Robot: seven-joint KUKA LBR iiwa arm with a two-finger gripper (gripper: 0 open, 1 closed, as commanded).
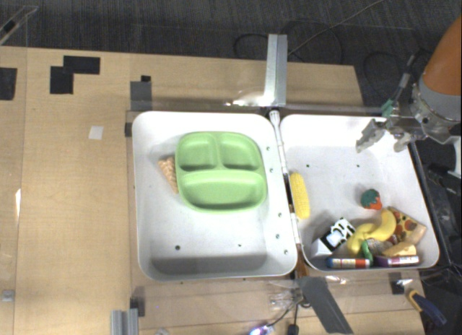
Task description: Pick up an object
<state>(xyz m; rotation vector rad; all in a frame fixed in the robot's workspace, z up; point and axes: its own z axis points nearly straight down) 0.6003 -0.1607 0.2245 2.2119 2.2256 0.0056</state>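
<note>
Two shallow white bins sit side by side on the pale wooden bench (65, 203). Left bin (155, 247): one green three-compartment plastic tray (220, 170), one tan waffle-like piece (168, 173) touching its 9 o'clock edge. Right bin (325, 175): one yellow corn cob (299, 195) at 9 o'clock; one red-and-green strawberry toy (371, 198); one yellow banana (377, 229), one black-and-white block (336, 234), several markers (372, 260) heaped at 5 o'clock. Pincer (380, 136) open, holding nothing, at 1 o'clock over the right bin. Dark carpet (180, 1) beyond the bench.
</note>
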